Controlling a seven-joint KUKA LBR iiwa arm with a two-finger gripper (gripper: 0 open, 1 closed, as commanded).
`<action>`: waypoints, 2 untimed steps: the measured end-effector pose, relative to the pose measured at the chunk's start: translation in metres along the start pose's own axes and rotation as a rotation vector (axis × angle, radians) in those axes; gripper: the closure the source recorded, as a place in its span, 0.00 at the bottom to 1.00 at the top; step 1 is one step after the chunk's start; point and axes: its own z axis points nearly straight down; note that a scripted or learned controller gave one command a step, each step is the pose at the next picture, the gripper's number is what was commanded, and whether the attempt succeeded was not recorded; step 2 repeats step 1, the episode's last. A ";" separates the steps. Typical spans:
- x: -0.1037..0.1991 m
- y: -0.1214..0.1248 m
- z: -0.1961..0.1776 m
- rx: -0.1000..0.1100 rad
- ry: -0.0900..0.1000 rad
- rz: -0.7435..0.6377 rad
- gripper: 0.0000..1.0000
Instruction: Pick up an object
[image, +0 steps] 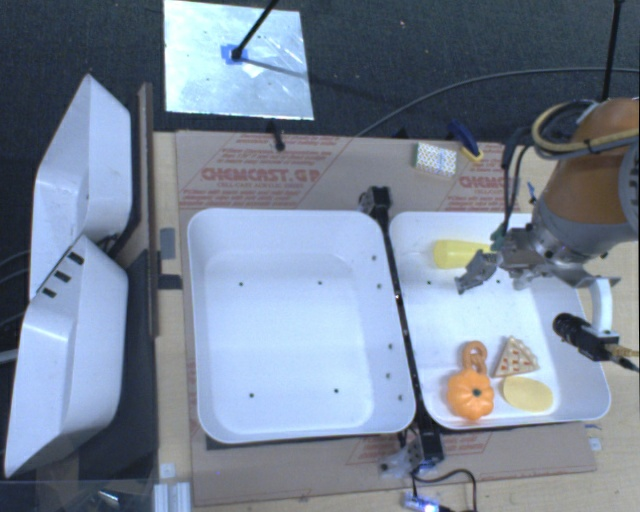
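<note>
The left bin (290, 320) is seen bare and white. In the right bin (440, 330), a yellow block (458, 253) is laid near the far wall. Just beside it the gripper (478, 272) is poised; its grasp cannot be told. Nearer the front, a pretzel (474, 354), an orange pumpkin (470, 395), a pizza slice (516, 357) and a yellow disc (527, 394) are clustered.

Two smooth white plastic bins (300, 330) sit on a matt brown cardboard sheet (260, 175) printed in red, near a shiny foil-like metal square (240, 60), while a glossy orange plastic pumpkin (470, 396) catches the light beside a matt yellow disc (527, 394).
</note>
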 end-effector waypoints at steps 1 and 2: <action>-0.074 0.061 -0.032 -0.004 -0.002 0.003 0.00; -0.074 0.061 -0.032 -0.004 -0.002 0.003 0.00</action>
